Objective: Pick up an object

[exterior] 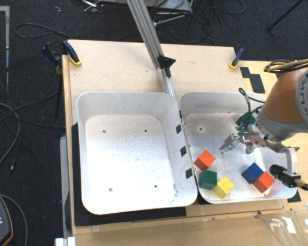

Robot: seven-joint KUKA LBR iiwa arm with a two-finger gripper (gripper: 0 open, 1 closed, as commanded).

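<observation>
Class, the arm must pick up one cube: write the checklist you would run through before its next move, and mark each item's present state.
1. Cubes in right white bin: ok.
2. Tool above that bin: ok.
3. Tool holds nothing between its fingers: cannot tell.
4. Orange cube stands apart from green cube: ok.
5. Green cube apart from yellow cube: not ok, touching.
6. Blue cube apart from second orange cube: not ok, touching.

Open floor is offered across the whole left bin point(126, 152). In the right bin point(210, 114), the back half is left free, while the front is crowded by an orange cube point(205, 159), a green cube point(208, 179) touching a yellow cube point(224, 186), and a blue cube point(252, 172) against a second orange cube point(265, 181). A narrow lane is left between the two clusters, under the gripper point(235, 142)
</observation>
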